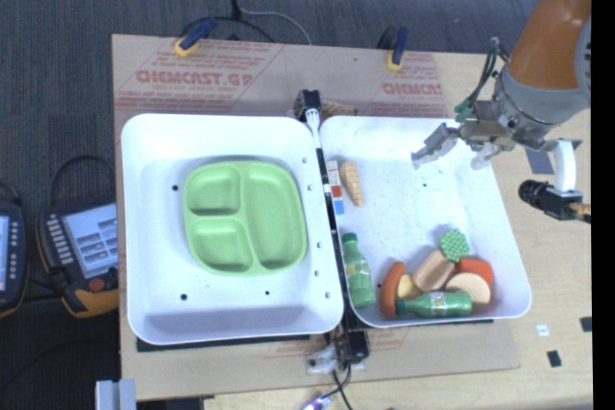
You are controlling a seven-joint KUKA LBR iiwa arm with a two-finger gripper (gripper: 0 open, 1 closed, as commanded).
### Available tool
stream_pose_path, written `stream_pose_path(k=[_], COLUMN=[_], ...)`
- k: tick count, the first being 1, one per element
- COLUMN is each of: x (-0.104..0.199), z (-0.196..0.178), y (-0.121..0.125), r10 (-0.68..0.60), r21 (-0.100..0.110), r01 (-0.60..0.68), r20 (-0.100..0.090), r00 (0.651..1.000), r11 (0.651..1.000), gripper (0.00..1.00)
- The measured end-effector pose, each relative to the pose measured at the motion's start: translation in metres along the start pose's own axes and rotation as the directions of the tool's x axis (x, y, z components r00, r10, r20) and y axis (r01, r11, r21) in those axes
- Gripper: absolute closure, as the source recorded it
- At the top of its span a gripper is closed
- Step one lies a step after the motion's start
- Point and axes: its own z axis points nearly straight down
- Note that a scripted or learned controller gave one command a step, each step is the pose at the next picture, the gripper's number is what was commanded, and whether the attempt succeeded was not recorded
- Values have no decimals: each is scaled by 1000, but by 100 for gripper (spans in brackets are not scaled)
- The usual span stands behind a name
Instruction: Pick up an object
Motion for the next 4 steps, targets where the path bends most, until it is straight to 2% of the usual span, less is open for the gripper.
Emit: stream_pose_path(k=[1, 2, 3, 4], x=[11, 37, 42, 43], z=[106, 147, 148, 138], y=[-77, -92, -100, -99], r10=[-315, -507, -319, -320], r21=[0, -8, -13, -15], r01=[315, 507, 320, 320], r20=[-1, 27, 16, 13], r00=[949, 861, 947, 947], r11=[949, 862, 947, 947], gripper=[0, 0, 0, 100])
